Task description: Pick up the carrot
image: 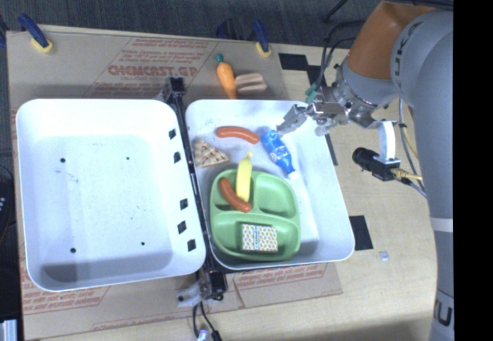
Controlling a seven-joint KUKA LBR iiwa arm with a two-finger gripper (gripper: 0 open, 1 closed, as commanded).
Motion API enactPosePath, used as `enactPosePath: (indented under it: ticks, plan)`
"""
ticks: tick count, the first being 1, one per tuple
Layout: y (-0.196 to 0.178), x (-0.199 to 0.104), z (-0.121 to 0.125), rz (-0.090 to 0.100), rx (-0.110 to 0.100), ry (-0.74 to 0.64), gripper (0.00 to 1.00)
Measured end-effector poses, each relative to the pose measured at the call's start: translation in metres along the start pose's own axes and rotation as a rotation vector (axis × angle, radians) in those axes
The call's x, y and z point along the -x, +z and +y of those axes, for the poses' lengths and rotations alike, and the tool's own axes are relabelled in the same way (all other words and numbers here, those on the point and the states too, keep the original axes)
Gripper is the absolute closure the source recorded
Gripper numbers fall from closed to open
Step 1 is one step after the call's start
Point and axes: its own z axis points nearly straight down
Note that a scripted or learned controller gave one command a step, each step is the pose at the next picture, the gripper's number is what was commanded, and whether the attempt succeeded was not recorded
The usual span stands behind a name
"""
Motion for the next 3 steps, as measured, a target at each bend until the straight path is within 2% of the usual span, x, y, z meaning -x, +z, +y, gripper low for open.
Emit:
enactPosePath:
  ticks: [1,2,3]
  plan:
    - [0.099,-0.052,0.043,-0.001,0.011,0.137,0.00]
    - [0.088,-0.013,0.044,0.000,0.003,0.406,0.00]
    - [0.118,-0.069,0.043,0.002,-0.003,0.885,0.00]
